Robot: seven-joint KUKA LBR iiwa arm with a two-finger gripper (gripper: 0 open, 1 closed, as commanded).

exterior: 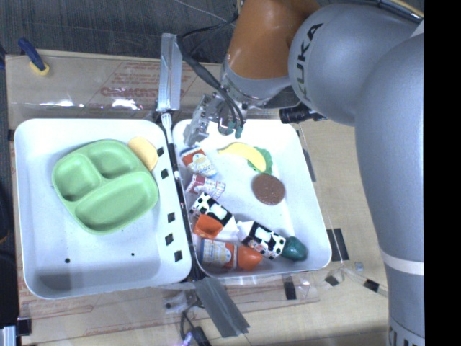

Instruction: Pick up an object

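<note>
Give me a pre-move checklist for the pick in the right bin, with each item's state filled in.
1. Gripper over the right bin, at its far left corner: ok.
2. Nothing seen between its fingers: ok.
3. Pick targets present: banana, brown disc, cow-print blocks: ok.
4. Gripper directly above one target: not ok, it hangs beside the bin wall, short of the banana.
5. Items well separated: not ok, those along the left wall are crowded together.
6. Green tray in the left bin out of the way: ok.

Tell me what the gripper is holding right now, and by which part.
Nothing: the gripper hangs over the right bin's far corner with no object between its fingers.
</note>
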